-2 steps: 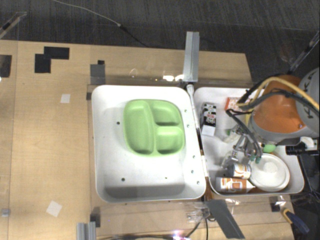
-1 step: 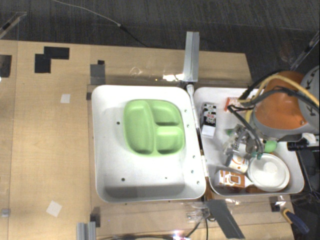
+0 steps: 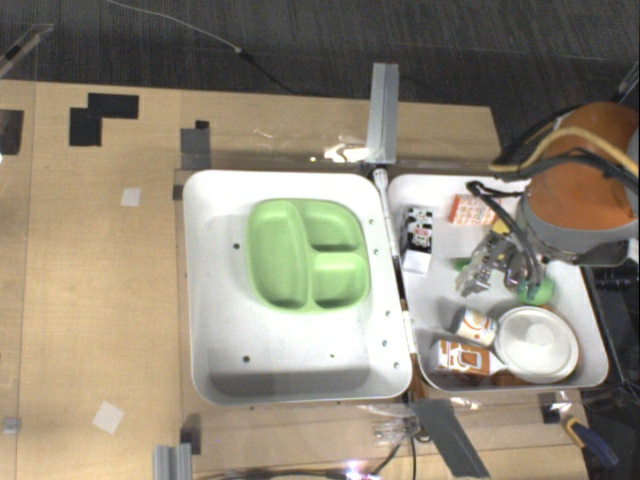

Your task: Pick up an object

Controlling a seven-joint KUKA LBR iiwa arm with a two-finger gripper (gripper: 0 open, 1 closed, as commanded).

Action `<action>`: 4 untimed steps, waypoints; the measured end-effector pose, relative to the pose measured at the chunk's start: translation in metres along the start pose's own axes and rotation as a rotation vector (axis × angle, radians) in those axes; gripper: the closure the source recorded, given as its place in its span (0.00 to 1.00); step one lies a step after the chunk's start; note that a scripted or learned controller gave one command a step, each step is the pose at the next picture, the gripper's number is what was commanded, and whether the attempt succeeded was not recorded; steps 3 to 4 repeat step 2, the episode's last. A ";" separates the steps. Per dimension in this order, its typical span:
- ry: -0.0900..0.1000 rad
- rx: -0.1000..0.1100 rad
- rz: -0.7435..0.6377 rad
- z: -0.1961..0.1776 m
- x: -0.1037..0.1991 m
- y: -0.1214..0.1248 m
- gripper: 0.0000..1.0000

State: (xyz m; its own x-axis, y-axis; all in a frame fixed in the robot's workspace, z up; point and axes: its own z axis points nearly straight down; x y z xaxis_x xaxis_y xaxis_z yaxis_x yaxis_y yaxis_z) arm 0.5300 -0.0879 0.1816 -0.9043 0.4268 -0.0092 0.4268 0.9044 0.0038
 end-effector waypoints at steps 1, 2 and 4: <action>0.004 0.002 -0.073 -0.015 -0.078 0.009 1.00; 0.000 0.001 -0.078 -0.024 -0.080 0.012 1.00; 0.000 0.001 -0.078 -0.024 -0.080 0.012 1.00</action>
